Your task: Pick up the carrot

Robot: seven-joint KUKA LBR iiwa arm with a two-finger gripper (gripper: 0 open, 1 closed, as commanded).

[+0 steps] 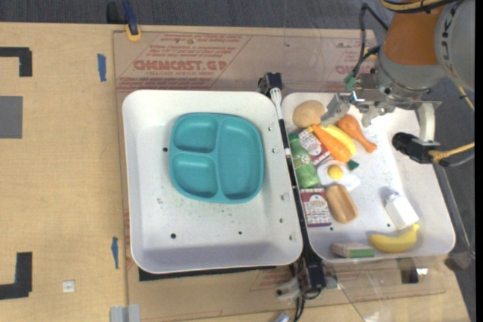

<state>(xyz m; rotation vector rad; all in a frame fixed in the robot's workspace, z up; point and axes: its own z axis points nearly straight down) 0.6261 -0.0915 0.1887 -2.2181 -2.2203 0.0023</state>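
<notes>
My gripper (355, 103) hangs over the right bin (438, 196), just above the carrot (334, 142). I cannot tell how it stands.

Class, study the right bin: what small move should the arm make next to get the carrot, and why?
Probably a short descent with a slight shift toward the left bin. The gripper hangs at the back of the right bin, just above the carrot, which lies slanted among other play food, touching the drumstick.
</notes>
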